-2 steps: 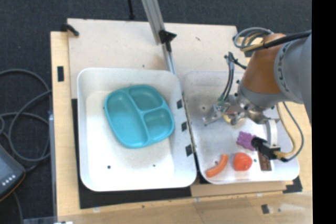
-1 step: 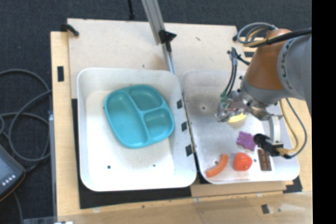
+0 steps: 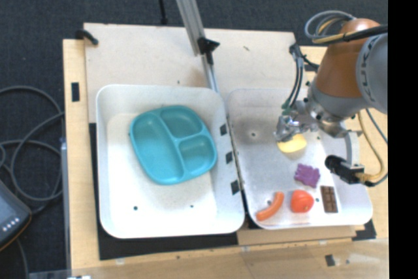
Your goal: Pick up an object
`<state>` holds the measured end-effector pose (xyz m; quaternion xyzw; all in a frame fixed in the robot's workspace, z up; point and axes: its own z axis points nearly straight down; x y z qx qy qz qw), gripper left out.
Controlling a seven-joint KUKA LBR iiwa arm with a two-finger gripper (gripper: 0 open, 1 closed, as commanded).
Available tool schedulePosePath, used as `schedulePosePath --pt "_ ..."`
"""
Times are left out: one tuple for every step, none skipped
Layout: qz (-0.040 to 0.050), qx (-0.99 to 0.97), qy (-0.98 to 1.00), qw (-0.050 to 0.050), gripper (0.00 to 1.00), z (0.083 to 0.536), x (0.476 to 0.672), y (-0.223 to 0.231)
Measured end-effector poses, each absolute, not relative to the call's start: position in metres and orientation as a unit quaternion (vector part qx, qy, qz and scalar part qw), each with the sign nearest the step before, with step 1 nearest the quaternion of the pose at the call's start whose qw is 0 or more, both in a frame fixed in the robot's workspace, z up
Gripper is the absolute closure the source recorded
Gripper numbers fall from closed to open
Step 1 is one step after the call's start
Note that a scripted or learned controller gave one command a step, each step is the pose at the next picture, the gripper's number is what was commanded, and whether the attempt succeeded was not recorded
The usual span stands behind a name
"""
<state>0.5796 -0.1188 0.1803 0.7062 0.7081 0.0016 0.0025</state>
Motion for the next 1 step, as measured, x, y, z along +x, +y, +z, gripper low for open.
schedulePosePath --pt "0.0008 0.707 0.707 0.002 1.0 0.2276 0.5786 -0.1288"
